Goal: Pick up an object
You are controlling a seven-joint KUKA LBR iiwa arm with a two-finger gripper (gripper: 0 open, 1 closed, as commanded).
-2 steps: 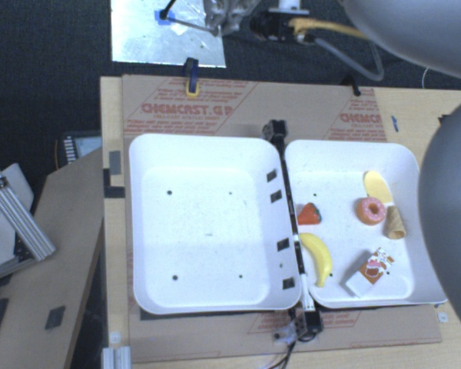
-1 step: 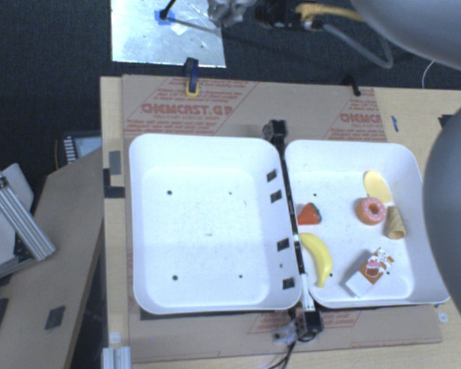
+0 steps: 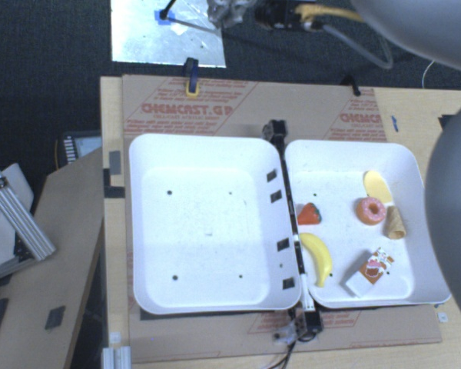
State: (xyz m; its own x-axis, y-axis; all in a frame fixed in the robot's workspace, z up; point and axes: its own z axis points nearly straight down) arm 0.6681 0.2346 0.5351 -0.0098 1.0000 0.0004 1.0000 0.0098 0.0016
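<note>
The right bin (image 3: 415, 283) holds several small items. A red wedge-shaped piece (image 3: 310, 214) lies near its left wall, with a yellow banana (image 3: 317, 257) just in front of it. A pink donut (image 3: 370, 210) sits beside a tan cone (image 3: 394, 222), and a pale yellow piece (image 3: 376, 184) lies behind them. A white and red carton (image 3: 373, 271) rests at the front. My gripper (image 3: 229, 4) is blurred at the top of the view, raised well beyond the bins' far edge and away from every item.
The left bin (image 3: 150, 206) stands beside the right one, joined by a black-clipped divider (image 3: 280, 198). Both rest on a cardboard sheet (image 3: 215, 102). A shiny metal plate (image 3: 165, 21) lies behind. The grey arm (image 3: 446, 21) crosses the top right and right edge.
</note>
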